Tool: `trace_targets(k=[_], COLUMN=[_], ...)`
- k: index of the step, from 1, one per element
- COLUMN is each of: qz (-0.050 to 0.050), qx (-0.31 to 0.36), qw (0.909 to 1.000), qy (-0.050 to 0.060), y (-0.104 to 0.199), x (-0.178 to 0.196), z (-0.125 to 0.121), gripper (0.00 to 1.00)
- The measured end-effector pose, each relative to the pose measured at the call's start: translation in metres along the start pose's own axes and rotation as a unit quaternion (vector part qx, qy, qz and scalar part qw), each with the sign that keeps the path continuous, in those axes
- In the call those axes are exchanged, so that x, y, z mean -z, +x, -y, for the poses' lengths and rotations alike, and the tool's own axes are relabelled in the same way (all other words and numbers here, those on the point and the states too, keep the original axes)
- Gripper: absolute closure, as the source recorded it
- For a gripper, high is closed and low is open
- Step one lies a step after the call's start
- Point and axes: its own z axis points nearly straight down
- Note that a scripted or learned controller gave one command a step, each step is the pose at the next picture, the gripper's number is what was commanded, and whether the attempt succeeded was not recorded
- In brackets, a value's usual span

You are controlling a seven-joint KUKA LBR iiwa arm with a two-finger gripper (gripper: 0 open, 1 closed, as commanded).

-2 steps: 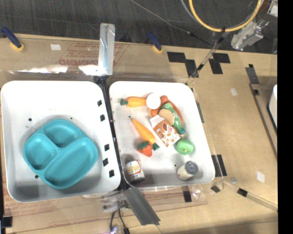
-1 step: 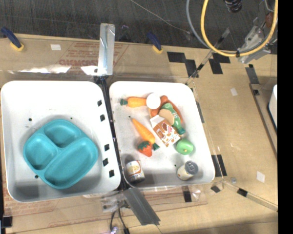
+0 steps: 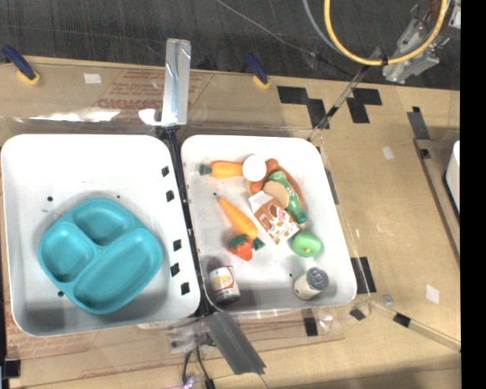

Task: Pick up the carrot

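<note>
The carrot [image 3: 235,215] lies aslant near the middle of the right bin [image 3: 334,217], its lower end close to a small red piece [image 3: 241,250] that is hard to identify; a printed carton [image 3: 274,219] lies just beside it, partly covering the food behind; a green apple [image 3: 306,243] and two cans [image 3: 223,284] sit nearer the front wall. The left bin [image 3: 24,168] holds a teal divided plate [image 3: 101,254]. At the upper right, over the tabletop [image 3: 389,185], the claw [image 3: 411,55] is blurred among cables; whether it is spread or pressed together cannot be told.
</note>
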Motion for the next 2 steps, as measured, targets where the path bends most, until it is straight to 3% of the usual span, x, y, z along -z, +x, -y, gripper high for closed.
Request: trace_targets(k=[1,2], qz=[0.002,-0.002], qx=[0.001,-0.001], qw=[1.0000,1.0000], qy=[0.001,0.000], y=[0.000,0.000], x=[-0.053,0.000], z=[0.000,-0.001], gripper=[1.00,1.00])
